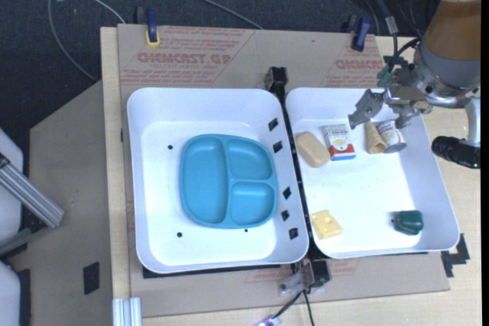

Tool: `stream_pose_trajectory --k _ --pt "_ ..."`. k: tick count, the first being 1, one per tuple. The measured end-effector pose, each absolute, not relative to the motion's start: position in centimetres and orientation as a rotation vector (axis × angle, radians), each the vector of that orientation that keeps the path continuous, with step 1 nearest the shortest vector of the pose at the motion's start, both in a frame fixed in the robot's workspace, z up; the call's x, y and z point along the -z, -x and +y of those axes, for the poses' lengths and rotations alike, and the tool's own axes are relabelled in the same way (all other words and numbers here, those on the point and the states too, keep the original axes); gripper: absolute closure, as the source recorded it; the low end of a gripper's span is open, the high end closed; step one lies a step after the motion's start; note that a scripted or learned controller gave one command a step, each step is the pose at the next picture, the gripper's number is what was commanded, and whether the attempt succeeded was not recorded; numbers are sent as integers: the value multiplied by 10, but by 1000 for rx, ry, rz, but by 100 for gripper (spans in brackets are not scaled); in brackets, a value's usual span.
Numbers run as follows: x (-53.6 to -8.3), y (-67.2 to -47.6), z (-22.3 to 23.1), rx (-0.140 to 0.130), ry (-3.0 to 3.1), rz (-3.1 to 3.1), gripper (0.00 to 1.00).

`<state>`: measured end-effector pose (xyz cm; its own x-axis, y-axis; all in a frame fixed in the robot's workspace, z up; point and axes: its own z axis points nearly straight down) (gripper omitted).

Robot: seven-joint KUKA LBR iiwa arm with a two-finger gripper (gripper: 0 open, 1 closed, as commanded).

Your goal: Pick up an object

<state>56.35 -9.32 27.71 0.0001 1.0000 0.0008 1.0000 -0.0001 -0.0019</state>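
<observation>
The left bin is showing white around a plain light-blue divided plate. In the white right bin, a tan bun-like lump is sitting at nine o'clock from a white carton with red and blue print. A yellow block is lying at six o'clock and a dark green piece at four. The table is showing brown board with faded red lettering.

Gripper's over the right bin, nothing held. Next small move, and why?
Probably lower straight down: the gripper hangs open above the right bin with nothing between its fingers, and the small cup-like item lies on its side just beneath, nearer than the carton.
</observation>
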Motion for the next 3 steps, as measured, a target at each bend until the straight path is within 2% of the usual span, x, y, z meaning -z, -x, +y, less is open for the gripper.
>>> stream_pose_trajectory --k 2,3 --pt "-171 -551 -100 -6 2217 -2216 0" --pt "-119 -557 -107 -6 2217 -2215 0"
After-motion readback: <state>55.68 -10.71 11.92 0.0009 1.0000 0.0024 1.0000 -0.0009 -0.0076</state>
